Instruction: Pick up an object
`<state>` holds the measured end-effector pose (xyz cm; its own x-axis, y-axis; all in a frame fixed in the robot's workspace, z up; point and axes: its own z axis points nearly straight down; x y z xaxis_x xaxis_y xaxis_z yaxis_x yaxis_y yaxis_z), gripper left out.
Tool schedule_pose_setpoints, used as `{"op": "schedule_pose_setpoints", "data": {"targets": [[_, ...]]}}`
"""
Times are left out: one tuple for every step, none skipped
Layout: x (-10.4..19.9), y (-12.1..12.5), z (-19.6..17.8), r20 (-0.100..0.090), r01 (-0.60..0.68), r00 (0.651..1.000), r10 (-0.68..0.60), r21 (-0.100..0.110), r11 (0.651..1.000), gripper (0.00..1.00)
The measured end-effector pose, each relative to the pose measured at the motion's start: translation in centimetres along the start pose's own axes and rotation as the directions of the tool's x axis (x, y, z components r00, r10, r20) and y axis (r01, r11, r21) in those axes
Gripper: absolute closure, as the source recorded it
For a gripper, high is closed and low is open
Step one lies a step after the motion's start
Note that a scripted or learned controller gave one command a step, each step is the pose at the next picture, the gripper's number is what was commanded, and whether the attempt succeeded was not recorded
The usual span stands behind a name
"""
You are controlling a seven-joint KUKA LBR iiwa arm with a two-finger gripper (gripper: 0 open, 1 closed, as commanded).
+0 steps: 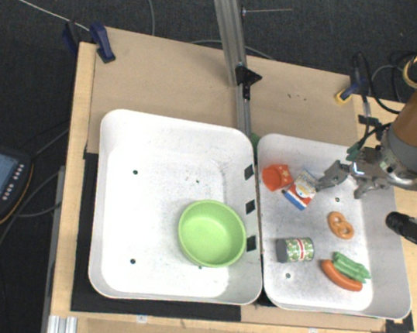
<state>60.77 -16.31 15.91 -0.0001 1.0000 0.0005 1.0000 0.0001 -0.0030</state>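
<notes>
Gripper (pixel 349 179): fingers spread apart, clamped on nothing, above the right bin's top edge.
Right bin (pixel 391 253): white, shallow.
Red object (pixel 275 176): 10 o'clock in right bin.
White carton (pixel 300 190): red and blue trim, just right of red object, near left fingertip.
Pretzel (pixel 340 225): bin centre.
Small can (pixel 295 250): 7 o'clock.
Carrot and green vegetable (pixel 346 271): 5 o'clock, touching.
Left bin (pixel 154 161): holding green bowl (pixel 212 234) at 4 o'clock.

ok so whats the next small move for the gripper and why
Probably ease the gripper down and left onto the small white carton: it hangs above the right bin with nothing between its open fingers, and that carton lies closest.
</notes>
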Motion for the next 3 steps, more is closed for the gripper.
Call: {"op": "schedule_pose_setpoints", "data": {"targets": [[1.0,-0.5,5.4,-0.001,0.000,1.000,0.000,0.002,1.000,0.00],[0.9,-0.4,4.0,0.001,0.000,1.000,0.000,-0.005,1.000,1.00],[1.2,0.2,-0.4,0.001,0.001,1.000,-0.001,-0.008,1.000,1.00]]}}
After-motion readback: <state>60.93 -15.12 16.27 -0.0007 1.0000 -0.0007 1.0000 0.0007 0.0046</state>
